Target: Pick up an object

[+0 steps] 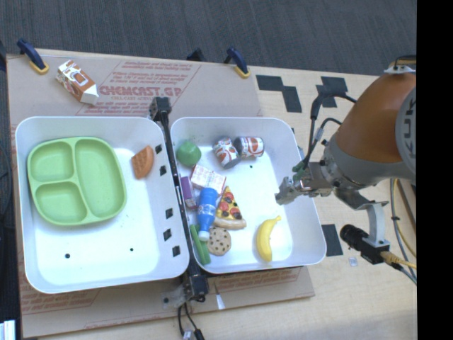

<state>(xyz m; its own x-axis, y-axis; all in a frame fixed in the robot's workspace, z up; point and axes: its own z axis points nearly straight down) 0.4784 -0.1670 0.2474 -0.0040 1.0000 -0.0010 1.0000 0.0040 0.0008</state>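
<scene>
Meanwhile, the gripper was seen over the right bin near its right wall; whether it was released or clenched could not be told. A banana lay below it, apart, on the bin floor.

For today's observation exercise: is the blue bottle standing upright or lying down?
Lying down. The bottle rests on its side in the right bin, its length showing among the other toys.
</scene>
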